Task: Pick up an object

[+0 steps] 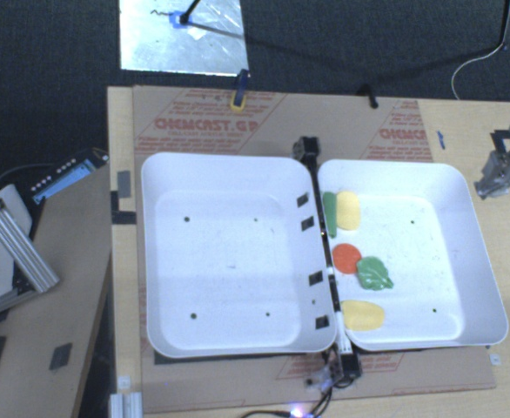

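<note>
The robot's grey gripper [501,174] is hovering beyond the right rim of the shallow white plastic right-hand bin [464,259]; whether it is released or clenched cannot be told. A round orange-red toy [346,257] is lying by that bin's left wall; descending squarely over it looks wisest.

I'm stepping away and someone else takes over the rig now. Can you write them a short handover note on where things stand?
Gripper: at the view's right edge, outside the right bin, nothing seen between its fingers.
Things: all lie along the right bin's left side, by the divider. A green stick touches a pale yellow piece; below them an orange disc and a green leafy piece; a yellow piece near the front corner.
Done: nothing picked up.
Left: reach in, grasp one thing, lift it.
</note>
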Robot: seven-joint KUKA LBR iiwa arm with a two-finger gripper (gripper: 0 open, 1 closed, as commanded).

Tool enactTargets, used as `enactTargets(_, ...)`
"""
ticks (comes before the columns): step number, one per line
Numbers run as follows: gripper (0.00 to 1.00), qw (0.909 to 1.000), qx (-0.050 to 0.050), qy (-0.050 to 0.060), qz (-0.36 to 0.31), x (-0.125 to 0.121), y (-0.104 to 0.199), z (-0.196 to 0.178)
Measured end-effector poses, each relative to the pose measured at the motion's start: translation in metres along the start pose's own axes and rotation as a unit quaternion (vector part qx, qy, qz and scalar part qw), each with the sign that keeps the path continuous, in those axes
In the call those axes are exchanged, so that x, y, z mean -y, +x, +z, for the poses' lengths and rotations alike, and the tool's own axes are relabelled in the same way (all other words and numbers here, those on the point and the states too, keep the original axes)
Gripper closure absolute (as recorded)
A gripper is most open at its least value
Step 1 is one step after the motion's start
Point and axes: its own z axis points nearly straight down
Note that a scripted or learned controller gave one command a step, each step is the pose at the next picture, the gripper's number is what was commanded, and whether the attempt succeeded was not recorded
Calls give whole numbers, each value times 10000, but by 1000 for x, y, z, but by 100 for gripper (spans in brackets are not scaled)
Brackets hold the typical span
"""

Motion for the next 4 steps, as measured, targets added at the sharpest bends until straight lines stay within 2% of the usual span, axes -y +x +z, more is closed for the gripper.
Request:
enactTargets(1, 100, 10000, 16, -94, 10, 0, 55, -93)
enactTargets(2, 100, 9999, 40, -46, 108, -17, -50, -88)
enactTargets(3, 100, 10000, -1, 43, 39, 2, 4, 90)
enactTargets(4, 100, 10000, 17, -92, 12, -18, 56, -3)
